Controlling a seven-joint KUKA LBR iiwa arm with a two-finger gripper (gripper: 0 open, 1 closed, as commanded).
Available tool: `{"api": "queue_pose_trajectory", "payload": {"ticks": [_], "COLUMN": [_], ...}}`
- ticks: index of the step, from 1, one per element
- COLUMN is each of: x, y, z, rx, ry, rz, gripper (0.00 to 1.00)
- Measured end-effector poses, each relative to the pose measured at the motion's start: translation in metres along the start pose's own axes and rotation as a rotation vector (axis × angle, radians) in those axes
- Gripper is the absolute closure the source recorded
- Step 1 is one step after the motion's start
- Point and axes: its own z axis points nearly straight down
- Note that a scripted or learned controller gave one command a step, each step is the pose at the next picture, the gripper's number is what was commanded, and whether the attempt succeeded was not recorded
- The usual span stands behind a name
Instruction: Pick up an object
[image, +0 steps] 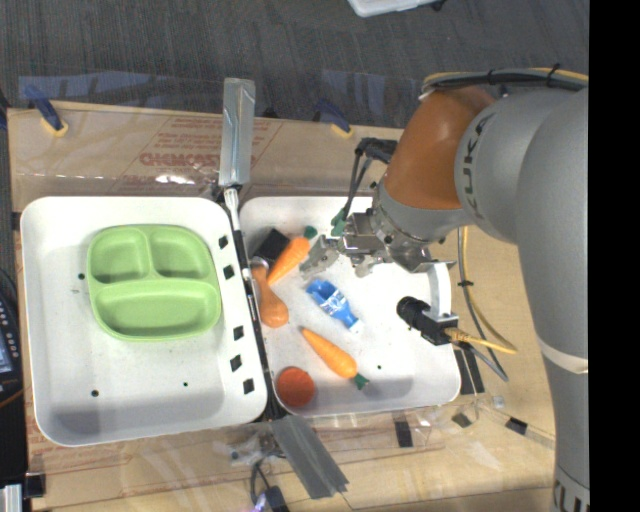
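Lying in the right bin (440, 385), near its middle: a small blue packet (333, 304) with white print, long axis running diagonally from upper left to lower right. Just below it, an orange carrot (331, 354) slanting the same way, green stub pointing to the lower right. Leaning against the divider (240, 290) between the bins, a second carrot (287, 257) angling from upper right down to lower left, with a dark block (269, 243) beside its upper end and a pale orange, pear-like piece (272, 305) standing just under it. Sitting in the bin's lower left corner, a round red-orange fruit (294, 386).

Hovering over the upper middle of the right bin, just above and to the right of the blue packet: the claw (340, 248), hanging from the grey arm (520, 130) with its orange band. Cannot tell whether the claw is apart or together; nothing seen clamped in it.

Resting in the left bin (60, 400): a green divided tray (153, 279). Staying bare: the right bin's lower right floor, and the left bin's floor around the tray. Crowding the right bin's left wall: most of the objects. Showing around both bins: the tan worktop (100, 150).
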Motion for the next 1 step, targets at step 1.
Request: {"api": "queue_pose_trajectory", "payload": {"ticks": [1], "x": [-0.0237], "y": [0.0242], "z": [0.1154], "rx": [-0.006], "ry": [-0.001], "rz": [-0.104], "gripper": [0.00]}}
